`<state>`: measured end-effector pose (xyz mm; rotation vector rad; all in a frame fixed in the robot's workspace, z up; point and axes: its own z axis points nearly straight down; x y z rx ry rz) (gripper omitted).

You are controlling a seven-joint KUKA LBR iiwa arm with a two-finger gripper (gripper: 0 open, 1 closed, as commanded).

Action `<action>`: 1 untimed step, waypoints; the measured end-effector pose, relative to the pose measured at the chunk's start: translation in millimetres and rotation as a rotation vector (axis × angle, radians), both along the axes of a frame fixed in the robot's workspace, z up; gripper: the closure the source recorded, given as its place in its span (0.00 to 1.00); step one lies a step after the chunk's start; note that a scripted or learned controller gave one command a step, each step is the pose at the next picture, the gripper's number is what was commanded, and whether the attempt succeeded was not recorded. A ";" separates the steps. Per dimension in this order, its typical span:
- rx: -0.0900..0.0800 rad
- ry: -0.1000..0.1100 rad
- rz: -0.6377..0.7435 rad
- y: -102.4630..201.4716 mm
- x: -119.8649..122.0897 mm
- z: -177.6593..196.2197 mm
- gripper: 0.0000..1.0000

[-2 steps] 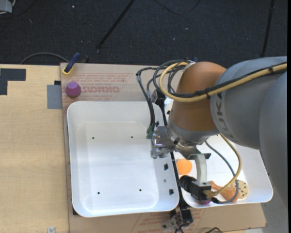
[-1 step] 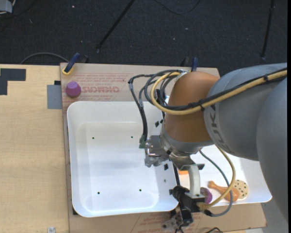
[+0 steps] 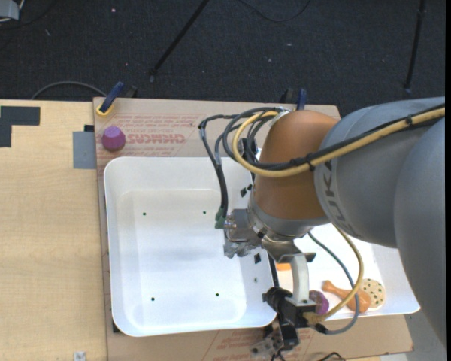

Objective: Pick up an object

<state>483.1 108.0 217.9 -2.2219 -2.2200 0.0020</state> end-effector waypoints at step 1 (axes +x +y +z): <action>0.000 0.000 0.000 -0.1 0.0 0.1 0.00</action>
